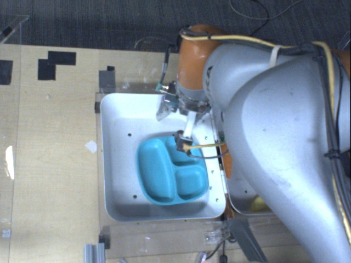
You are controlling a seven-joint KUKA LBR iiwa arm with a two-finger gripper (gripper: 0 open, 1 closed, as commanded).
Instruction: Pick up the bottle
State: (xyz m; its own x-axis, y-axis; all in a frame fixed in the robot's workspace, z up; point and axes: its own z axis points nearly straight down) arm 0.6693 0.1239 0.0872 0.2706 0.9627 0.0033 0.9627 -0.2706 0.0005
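Arm [285,147]: grey bulk nearest your lens, covering most of the right bin [240,199]. An orange band [193,59] sits above the wrist.
Claw [165,107]: hangs over the far end of the left bin [118,163], just beyond the tray's far edge. You cannot tell how wide it stands, and you can see nothing in its grasp.
Tray [164,174]: blue, two compartments, lying flat on the left bin's floor, nearer its right wall.
Bottle, place: you cannot pick it out with confidence. Your best candidate is a yellow shape [258,204] at the near side of the right bin, half under the arm. An orange sliver [226,166] by the wall between the bins is too small to name.
Bottle, axis: unreadable. Too little of the yellow shape shows for you to tell its long axis, or which end would be the neck.
Done: by these signs nothing, neither grasp nor lift.
Left: locate the bottle, bring the claw over it, close on it, raise it clear.
Gap: if the yellow shape is the bottle, your claw is over the wrong bin and well apart from it.
Risk: in my judgement, a descent from this spot would meet the tray or bare bin floor.
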